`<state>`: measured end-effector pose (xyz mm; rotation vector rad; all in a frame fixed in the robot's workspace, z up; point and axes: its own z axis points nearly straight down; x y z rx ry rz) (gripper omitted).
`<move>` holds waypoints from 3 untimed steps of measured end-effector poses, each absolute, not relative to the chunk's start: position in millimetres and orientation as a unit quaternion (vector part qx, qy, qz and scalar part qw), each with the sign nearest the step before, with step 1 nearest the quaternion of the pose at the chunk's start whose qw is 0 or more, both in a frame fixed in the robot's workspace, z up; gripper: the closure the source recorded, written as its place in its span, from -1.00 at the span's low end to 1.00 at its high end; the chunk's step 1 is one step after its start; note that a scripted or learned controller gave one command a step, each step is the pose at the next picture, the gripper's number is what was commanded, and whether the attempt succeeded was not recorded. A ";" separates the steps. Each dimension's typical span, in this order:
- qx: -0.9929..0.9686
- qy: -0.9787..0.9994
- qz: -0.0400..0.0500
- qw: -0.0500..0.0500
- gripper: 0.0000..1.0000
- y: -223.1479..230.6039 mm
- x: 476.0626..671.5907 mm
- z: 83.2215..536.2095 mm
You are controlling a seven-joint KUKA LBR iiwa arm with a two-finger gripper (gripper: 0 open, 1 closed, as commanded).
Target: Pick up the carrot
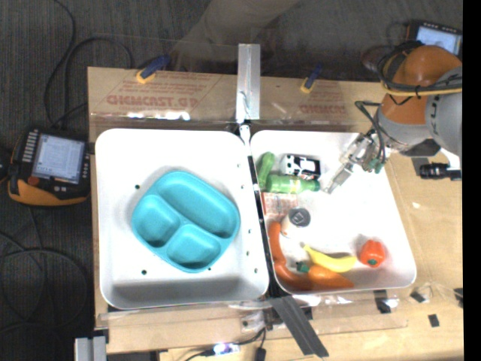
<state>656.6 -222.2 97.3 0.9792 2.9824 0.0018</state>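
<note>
Orange against the white plastic, the carrot lies along the near wall of the right bin, low in that bin's front left corner, with a banana resting just above it and touching it, and a small red-orange fruit near its right end. From where I stand the job looks barely begun: the approach step, I'd say, with nothing lifted yet. The gripper hangs over the far half of the same bin, well apart from the carrot, close beside a green bottle and a black-and-white carton. Nothing sits between its fingers, but they are small and slanted from this angle and I cannot tell whether they are spread or pressed together. My guess at the next move: the arm must travel toward the bin's front edge, line up across the carrot's narrow width, and come down without catching the banana lying on it. The left bin holds a blue divided tray.
</note>
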 end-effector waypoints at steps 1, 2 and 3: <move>0.311 0.950 0.001 0.003 1.00 -221.0 658.0 106.0; 0.431 0.902 0.004 0.008 1.00 -221.4 626.1 90.5; 0.379 0.925 -0.002 0.006 1.00 -208.0 651.7 90.2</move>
